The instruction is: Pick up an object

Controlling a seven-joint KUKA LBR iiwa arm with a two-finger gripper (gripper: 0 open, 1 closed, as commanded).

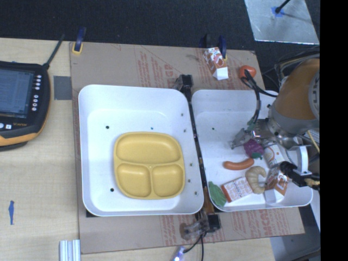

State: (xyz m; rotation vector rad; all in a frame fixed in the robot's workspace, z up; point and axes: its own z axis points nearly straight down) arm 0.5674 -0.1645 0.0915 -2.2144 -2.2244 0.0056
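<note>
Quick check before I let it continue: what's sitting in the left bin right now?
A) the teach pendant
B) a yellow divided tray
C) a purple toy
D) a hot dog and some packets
B: the yellow divided tray lies flat in the left bin, while the hot dog and the packets sit in the right bin.

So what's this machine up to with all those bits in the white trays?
A robot arm reaches in from the right over the right tray, its gripper low beside a purple toy. A sausage, a croissant and a red-and-white packet lie nearby. The left tray holds a yellow divided plate. Nothing looks lifted yet.
</note>
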